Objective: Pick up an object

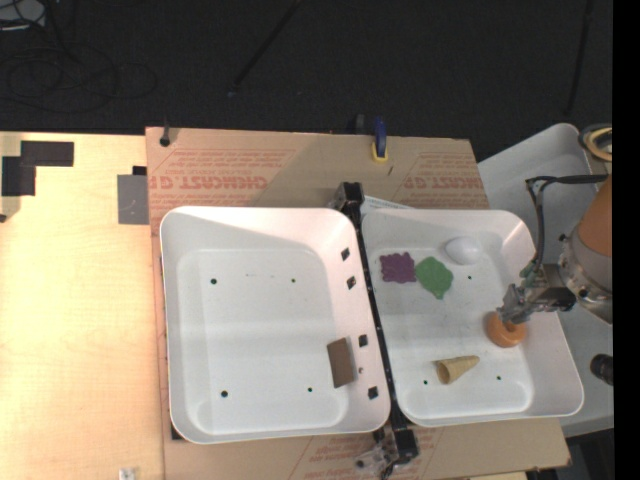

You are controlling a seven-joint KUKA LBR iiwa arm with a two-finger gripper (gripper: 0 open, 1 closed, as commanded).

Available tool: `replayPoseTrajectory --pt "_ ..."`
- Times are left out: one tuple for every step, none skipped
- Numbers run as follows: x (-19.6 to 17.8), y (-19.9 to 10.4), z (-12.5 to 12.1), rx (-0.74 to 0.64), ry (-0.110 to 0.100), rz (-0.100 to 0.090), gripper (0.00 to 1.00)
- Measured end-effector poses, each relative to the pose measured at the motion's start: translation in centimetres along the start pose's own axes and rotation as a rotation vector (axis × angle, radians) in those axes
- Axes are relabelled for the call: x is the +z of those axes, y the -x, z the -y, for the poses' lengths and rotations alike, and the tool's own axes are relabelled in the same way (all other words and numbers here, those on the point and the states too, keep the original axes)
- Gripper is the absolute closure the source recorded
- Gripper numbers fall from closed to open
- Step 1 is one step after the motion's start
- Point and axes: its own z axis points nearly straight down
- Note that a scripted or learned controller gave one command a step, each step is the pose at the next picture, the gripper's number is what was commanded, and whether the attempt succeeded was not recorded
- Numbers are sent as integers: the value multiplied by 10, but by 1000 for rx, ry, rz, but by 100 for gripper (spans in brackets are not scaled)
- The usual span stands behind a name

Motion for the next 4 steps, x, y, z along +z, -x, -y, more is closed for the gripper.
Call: replayPoseTrajectory --pt "-68 30 24 6 2 3 100" --pt "-74 28 29 6 -2 0 100" --pt "-103 -78 5 -8 1 -2 100" --pt "1 -33 32 8 -13 -1 100"
